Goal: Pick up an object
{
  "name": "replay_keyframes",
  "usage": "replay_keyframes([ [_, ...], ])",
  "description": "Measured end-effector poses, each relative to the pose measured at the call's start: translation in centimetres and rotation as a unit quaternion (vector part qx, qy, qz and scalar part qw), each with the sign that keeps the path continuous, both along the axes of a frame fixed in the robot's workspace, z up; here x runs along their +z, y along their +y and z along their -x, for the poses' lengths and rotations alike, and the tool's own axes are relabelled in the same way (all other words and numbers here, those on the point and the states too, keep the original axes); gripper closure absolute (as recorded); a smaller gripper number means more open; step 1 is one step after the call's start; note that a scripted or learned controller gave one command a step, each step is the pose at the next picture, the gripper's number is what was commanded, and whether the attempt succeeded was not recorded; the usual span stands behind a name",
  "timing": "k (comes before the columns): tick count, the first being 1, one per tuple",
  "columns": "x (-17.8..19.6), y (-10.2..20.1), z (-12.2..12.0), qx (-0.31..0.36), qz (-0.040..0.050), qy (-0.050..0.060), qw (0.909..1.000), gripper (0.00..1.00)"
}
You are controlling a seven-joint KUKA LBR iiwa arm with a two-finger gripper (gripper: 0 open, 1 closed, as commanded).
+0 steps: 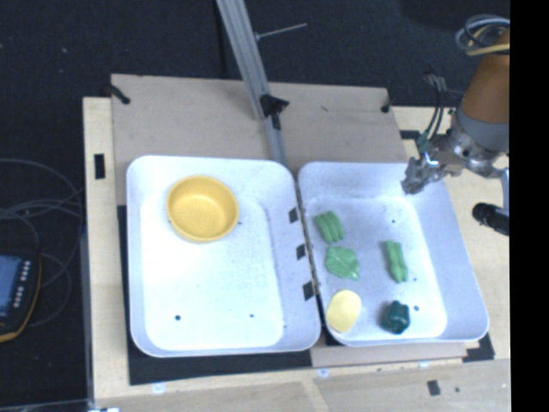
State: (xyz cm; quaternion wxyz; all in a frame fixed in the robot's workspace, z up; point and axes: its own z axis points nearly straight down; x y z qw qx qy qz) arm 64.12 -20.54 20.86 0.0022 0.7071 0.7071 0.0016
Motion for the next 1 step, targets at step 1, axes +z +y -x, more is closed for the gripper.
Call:
replay_keyframes([
  [1, 0.13, 5.48, 1.24, 0.001, -0.0005, 0.002, 1.0, 1.0],
])
